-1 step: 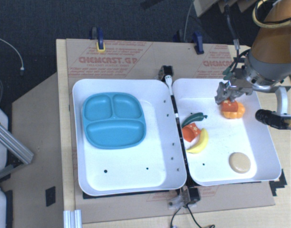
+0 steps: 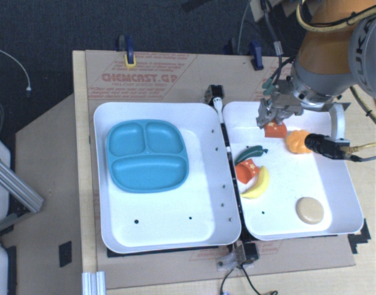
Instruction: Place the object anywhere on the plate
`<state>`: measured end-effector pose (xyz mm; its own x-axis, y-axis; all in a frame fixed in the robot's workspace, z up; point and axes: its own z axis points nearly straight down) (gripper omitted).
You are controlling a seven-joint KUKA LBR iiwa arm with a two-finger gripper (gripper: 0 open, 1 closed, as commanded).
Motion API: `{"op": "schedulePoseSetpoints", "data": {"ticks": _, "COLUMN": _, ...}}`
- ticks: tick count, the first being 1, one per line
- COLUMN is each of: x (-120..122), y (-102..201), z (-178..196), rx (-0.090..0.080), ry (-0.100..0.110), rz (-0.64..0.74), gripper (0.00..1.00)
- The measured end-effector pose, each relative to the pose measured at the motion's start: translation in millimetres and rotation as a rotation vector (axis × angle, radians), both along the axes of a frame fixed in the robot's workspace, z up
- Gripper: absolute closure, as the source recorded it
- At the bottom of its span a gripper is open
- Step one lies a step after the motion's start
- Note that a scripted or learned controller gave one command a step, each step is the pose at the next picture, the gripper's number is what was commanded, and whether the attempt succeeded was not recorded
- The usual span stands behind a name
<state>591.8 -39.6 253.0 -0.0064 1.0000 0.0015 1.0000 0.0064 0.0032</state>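
A blue divided plate (image 2: 148,155) lies in the left white bin (image 2: 169,229), toward its far left. My gripper (image 2: 271,120) hangs low over the far part of the right bin (image 2: 338,183), directly above a small orange-red block (image 2: 276,130). The block rests on the bin floor at the gripper's tip, partly hidden by it. I cannot make out whether it is held.
The right bin also holds an orange fruit (image 2: 297,142), a red pepper with a green stem (image 2: 246,170), a banana (image 2: 258,185) and a beige round disc (image 2: 310,210). A black cable fitting (image 2: 326,145) juts beside the orange fruit. The bins' shared rim (image 2: 228,158) runs between plate and gripper.
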Motion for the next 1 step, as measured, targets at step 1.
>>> {"op": "schedulePoseSetpoints", "data": {"ticks": 1, "x": 8.6, "y": 62.0, "z": -1.0, "rx": 0.001, "ry": 0.001, "rz": 0.001, "gripper": 1.0}}
